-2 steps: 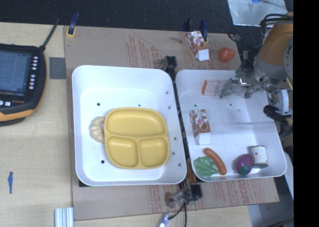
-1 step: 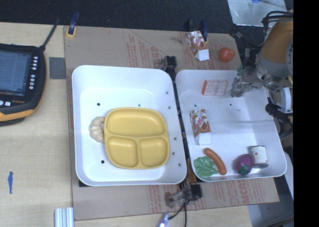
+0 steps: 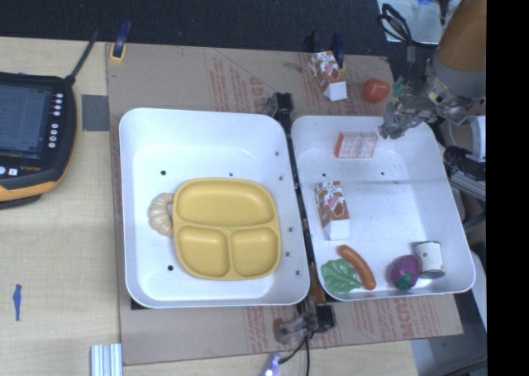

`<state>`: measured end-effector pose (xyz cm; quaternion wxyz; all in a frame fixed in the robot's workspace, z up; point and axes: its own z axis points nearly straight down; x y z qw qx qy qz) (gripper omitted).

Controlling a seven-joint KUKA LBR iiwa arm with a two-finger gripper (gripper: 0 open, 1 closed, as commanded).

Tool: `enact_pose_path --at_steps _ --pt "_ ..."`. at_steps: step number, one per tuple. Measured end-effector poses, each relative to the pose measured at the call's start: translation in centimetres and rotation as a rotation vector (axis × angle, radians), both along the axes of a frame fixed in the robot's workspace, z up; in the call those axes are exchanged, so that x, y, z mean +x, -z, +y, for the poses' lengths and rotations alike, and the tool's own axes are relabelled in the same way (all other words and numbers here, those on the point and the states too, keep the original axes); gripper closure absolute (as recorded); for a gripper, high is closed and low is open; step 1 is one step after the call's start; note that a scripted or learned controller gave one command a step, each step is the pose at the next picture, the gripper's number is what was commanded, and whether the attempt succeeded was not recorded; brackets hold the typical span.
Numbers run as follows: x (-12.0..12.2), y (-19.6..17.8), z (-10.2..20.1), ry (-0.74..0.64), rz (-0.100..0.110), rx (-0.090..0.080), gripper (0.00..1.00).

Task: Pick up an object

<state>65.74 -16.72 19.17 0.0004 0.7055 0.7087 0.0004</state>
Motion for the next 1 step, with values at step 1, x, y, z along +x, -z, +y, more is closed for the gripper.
enact_pose_path --at_steps 1 --pt "-12.2 -1.18 4.01 0.0 0.006 0.0 1.0"
